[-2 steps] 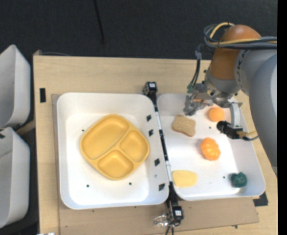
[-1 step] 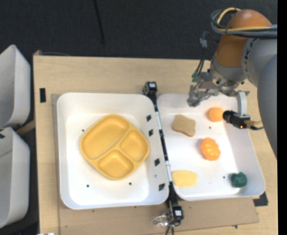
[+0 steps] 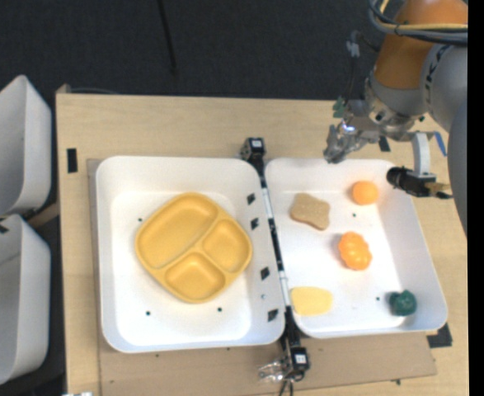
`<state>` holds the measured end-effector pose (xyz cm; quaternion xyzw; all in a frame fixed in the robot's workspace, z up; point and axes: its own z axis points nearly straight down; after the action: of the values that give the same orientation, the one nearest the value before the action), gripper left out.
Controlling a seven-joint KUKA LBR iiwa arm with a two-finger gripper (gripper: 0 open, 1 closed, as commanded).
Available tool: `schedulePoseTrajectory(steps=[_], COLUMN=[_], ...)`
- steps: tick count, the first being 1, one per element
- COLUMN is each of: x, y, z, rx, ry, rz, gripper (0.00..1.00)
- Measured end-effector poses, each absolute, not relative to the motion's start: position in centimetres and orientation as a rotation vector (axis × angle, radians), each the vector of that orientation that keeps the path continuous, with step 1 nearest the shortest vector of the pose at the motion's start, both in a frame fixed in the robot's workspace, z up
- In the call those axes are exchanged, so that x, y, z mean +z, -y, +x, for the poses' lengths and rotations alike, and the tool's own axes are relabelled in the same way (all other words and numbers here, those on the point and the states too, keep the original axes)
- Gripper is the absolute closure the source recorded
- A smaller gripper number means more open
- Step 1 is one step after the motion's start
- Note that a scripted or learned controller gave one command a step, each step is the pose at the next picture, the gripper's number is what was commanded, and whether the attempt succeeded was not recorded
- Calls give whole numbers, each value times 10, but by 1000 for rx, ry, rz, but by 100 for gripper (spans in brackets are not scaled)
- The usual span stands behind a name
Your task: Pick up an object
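Camera view. The worktop (image 3: 77,221) carries two shallow white bins set side by side and touching along their inner edges.

Left bin (image 3: 110,304): holds one yellow compartment tray (image 3: 194,246) with three sections, lying flat near the bin's centre and turned at a slant.

Right bin (image 3: 415,254): holds five objects, all apart from one another.
- Tan bread-shaped piece (image 3: 310,210), towards the far left part of the bin.
- Small orange ball (image 3: 364,192), near the far edge.
- Orange pepper-shaped piece (image 3: 354,251), in the middle.
- Pale yellow flat piece (image 3: 312,300), at the near left corner area.
- Dark green piece (image 3: 402,303), at the near right corner.

The arm (image 3: 411,48) enters from the right. The gripper (image 3: 340,147) hangs above the far edge of the right bin, beyond the tan piece and to the left of the orange ball. Nothing is seen between its fingers; whether they are spread or pressed together cannot be told at this angle.
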<state>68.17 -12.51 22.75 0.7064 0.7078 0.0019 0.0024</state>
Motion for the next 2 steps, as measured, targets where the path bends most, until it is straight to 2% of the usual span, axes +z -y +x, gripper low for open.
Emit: schedulePoseTrajectory(steps=[1, 2], x=[250, 250], y=[126, 73], z=[683, 654], rx=[4, 1], ry=[-2224, -2227], rz=[2215, 2216], gripper=[100, 100])
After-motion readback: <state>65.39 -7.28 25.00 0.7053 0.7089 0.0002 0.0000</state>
